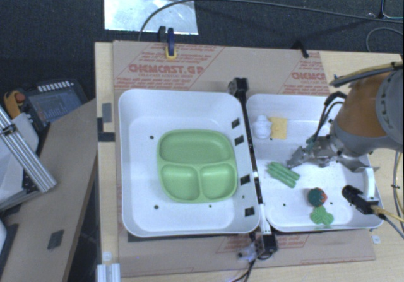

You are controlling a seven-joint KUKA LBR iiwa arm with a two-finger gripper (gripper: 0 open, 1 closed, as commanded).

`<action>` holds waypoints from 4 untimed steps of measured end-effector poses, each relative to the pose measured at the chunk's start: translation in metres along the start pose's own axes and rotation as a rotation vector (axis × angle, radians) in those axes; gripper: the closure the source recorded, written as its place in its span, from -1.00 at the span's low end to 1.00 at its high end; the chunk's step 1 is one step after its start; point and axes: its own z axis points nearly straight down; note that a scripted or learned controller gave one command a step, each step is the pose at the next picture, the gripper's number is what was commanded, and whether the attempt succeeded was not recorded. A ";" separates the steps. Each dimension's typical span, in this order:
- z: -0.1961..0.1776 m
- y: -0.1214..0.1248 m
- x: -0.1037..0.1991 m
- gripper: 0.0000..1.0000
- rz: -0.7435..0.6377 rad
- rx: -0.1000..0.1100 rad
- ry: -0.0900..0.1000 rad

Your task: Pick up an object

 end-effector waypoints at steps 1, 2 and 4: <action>-0.013 0.002 -0.001 1.00 0.000 -0.006 -0.002; -0.058 0.001 0.005 1.00 -0.003 -0.008 -0.002; -0.155 0.007 0.005 1.00 -0.004 -0.010 -0.003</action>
